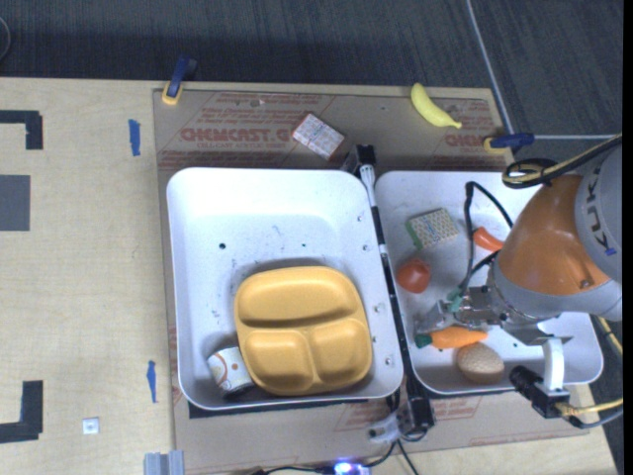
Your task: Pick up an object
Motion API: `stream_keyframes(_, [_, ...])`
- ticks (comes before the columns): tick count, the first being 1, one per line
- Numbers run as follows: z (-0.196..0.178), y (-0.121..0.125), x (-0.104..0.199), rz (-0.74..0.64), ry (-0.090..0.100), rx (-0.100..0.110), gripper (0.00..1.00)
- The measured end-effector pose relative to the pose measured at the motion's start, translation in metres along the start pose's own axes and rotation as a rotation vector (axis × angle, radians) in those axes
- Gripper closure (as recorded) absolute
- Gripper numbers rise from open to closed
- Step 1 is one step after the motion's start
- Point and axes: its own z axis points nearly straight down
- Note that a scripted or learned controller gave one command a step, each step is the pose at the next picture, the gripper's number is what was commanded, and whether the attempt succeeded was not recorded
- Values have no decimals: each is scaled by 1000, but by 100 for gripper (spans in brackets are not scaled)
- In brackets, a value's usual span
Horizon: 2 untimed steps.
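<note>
In the right bin (pixel 584 359), near its front wall, an orange carrot (pixel 453 337) is seen lying almost level across the view, its green tip pointing left toward the divider and its blunt end right. It is smooth, tapered, bright orange. The gripper (pixel 463 310) is lowered just above it; the fingers are largely hidden beneath the wrist, so their state cannot be told. A tan, rounded object (pixel 481 362), possibly a potato, lies just in front.

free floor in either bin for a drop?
Left bin: bare back half, between the far wall and the yellow tray; the small ball fills the near-left corner. Right bin: crowded with tomato, carrot, the arm and gripper.
</note>
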Motion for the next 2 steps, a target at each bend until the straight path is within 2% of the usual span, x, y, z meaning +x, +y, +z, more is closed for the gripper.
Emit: stream_keyframes(2, [0, 0, 1, 1, -2, -1, 0])
